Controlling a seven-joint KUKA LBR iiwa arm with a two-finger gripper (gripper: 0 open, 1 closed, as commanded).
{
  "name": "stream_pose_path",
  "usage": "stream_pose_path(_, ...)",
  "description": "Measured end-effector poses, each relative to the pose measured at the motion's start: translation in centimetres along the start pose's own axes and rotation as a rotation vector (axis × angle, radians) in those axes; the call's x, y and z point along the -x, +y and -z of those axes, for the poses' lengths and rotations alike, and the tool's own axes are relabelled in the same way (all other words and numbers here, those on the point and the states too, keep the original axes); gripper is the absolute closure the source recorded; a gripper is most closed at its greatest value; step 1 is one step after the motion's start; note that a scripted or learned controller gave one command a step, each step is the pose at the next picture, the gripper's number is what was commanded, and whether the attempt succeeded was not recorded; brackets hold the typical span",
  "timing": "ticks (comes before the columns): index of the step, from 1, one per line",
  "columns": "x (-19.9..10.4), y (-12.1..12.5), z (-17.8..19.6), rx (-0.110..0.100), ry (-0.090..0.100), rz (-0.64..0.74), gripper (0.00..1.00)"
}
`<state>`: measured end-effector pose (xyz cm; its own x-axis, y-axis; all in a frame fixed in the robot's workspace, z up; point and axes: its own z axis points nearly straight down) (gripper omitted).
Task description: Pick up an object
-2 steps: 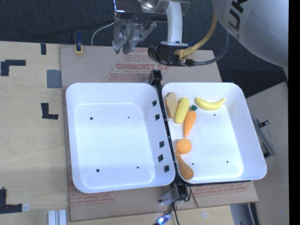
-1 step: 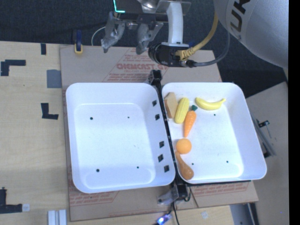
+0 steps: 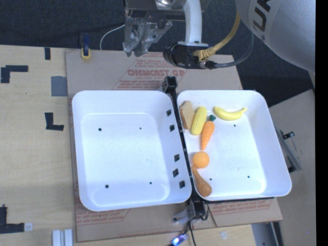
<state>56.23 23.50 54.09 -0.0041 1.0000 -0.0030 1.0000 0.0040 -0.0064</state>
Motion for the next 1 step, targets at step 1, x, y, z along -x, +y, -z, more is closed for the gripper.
stream_pose_path(1, 0.23, 6.34, -1.06, 0.001, 0.000, -0.004, 1.00)
